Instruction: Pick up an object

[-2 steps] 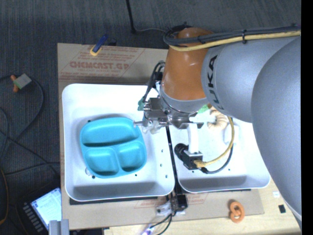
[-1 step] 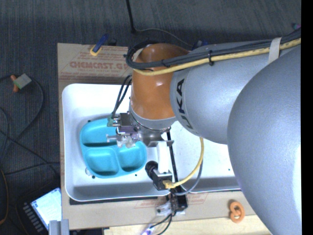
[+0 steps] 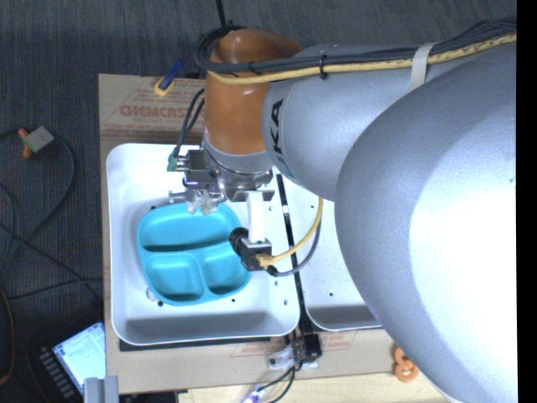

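A: What lies at the far left?

B: A small grey and orange object [image 3: 36,140] on the dark carpeted floor [image 3: 50,49], with black cables trailing near it. Low in that corner sits a device with a lit screen [image 3: 80,351].

A: And moving right?

B: The left bin [image 3: 122,225], white and shallow, rests on the tabletop over a brown cardboard sheet with red lettering [image 3: 151,107]. A blue and yellow item [image 3: 168,77] lies on the cardboard's upper edge. Inside the bin sits a turquoise divided tray [image 3: 189,263] with 3 compartments, filling most of the floor.

A: Where is the gripper?

B: The gripper [image 3: 204,204] hangs at the tray's upper rim, below the orange band [image 3: 235,99] of the wrist. Whether it is open or closed, I cannot tell; the fingertips are too small and blurred. I cannot tell whether it touches the tray either.

A: Further right?

B: The right bin [image 3: 336,309] lies beside the left one, mostly covered by the grey arm [image 3: 419,183]. A small orange object [image 3: 404,366] lies near the tabletop's lower edge.
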You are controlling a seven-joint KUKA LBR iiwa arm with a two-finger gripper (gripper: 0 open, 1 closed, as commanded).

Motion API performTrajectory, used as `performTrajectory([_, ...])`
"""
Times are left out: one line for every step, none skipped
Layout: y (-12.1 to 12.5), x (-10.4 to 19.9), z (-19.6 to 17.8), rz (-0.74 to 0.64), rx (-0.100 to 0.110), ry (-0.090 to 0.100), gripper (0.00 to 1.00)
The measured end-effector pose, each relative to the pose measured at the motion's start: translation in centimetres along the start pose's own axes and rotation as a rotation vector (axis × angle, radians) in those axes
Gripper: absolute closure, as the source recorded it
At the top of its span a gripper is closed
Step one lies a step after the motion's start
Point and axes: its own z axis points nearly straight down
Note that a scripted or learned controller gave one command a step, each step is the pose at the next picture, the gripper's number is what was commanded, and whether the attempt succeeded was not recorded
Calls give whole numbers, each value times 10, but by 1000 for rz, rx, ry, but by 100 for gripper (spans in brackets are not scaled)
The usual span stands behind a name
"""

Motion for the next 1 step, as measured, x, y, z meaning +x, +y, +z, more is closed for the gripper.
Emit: performTrajectory([37,13,-68,0,-3,0,100])
